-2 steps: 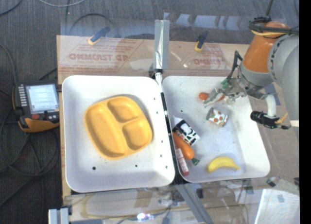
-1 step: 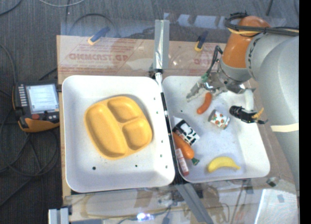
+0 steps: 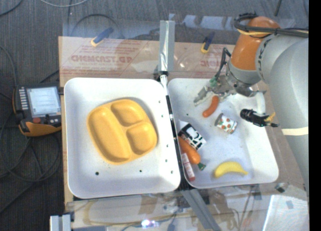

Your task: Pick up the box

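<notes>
Nearest you, at the front of the right bin (image 3: 261,172), lies a banana (image 3: 230,169), and just left of it a carrot (image 3: 190,151) runs along the bin's left wall beside a thin red stick-like item (image 3: 188,167). The box (image 3: 192,136), black and white, rests near that same left wall, just above the carrot's upper end and touching or nearly touching it. Right of the box you'll see a small spotted cup (image 3: 225,123) on its side, and above that an orange-red sausage shape (image 3: 210,106). Your claw (image 3: 210,90) hovers at the bin's far end, fingers spread apart with nothing between them, just above the sausage shape and well apart from the box. The left bin (image 3: 80,175) on the surface holds a yellow divided tray (image 3: 122,130)
</notes>
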`<act>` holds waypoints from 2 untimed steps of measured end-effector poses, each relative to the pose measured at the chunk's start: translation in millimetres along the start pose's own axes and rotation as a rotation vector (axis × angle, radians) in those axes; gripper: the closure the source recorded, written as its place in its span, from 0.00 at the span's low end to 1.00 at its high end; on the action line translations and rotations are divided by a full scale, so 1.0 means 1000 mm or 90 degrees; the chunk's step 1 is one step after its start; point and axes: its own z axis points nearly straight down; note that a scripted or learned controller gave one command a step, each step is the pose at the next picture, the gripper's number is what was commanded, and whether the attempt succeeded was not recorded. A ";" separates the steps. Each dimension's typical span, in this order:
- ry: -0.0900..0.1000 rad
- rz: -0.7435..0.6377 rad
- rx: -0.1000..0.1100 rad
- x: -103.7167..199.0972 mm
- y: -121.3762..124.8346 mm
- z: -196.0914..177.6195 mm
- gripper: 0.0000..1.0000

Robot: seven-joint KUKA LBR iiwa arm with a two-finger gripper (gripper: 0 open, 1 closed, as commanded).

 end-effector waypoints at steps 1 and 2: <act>0.004 -0.027 -0.004 -0.048 -0.083 -0.003 0.00; 0.003 -0.025 -0.007 -0.036 -0.156 -0.005 0.00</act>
